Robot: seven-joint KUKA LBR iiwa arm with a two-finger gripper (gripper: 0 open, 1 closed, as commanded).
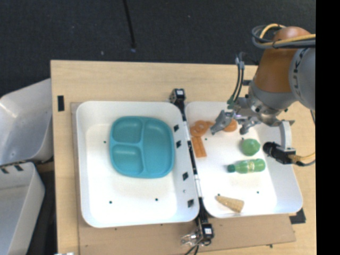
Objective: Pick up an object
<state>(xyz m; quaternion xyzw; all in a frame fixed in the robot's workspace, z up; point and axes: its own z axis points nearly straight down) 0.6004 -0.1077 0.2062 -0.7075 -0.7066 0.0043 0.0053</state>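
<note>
Gripper point(231, 122): we find it low in the right bin point(276, 195), fingers spread, gripping nothing, over a small orange piece point(230, 126). Step, as we judge it: descent for a grasp; next, closing on that piece. Outward: orange-brown toy point(198, 137), green ball point(249, 146), green bottle point(247, 167), tan wedge point(230, 203). Left bin point(95, 206): teal divided plate point(142, 146). Pale wooden bench point(117, 81); dark floor beyond.

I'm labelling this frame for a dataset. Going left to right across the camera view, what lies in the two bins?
Teal divided plate → orange flat piece → tan wedge → green bottle, with the green ball just above it.
</note>
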